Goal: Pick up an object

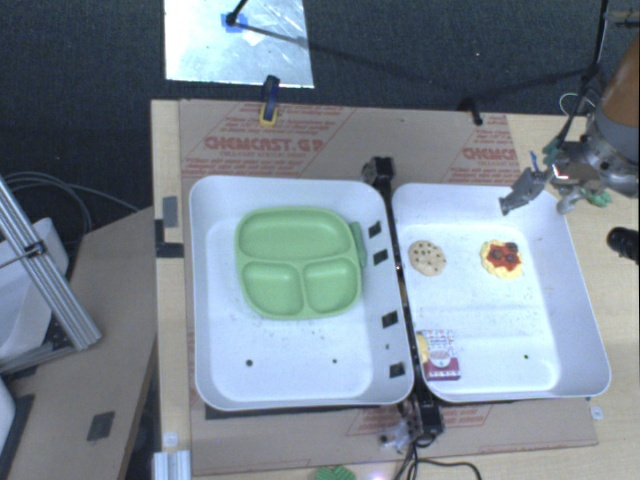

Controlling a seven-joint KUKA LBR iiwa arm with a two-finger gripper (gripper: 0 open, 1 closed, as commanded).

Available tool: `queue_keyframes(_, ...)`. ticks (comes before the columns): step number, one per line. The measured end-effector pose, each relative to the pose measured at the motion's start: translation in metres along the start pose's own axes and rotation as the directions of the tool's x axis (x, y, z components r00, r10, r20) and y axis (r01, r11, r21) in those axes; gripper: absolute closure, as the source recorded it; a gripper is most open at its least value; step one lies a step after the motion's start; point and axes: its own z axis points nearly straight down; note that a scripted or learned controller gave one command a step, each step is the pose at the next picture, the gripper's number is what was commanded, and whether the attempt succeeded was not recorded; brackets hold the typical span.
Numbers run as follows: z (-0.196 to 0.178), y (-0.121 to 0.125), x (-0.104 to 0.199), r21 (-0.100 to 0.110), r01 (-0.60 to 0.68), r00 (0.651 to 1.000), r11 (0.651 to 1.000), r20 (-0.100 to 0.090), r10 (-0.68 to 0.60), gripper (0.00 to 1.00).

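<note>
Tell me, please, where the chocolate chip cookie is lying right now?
The chocolate chip cookie lies in the right bin, near its left wall, with the small pizza to its right and the snack packet nearer the camera.

Even, bright overhead light, no hard shadows. White bins (290,193) near overexposed; rims bloom slightly. Strong glare on the foil sheet (238,28) at top, blown patches mixed with grey streaks. Dark carpet (80,78) around the bench reads underexposed, speckled with noise. Soft, faint shadow under the green divided tray (298,263). Overall image soft and low-resolution; print on the cardboard (250,140) barely legible. Gripper (548,183) at right edge smeared, detail lost. Colours slightly washed.
</note>
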Motion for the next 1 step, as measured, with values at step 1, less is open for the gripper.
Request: queue_keyframes(1,0.1203,0.0159,-0.0322,0.005,-0.003,1.0,1.0,0.0,0.003,0.0)
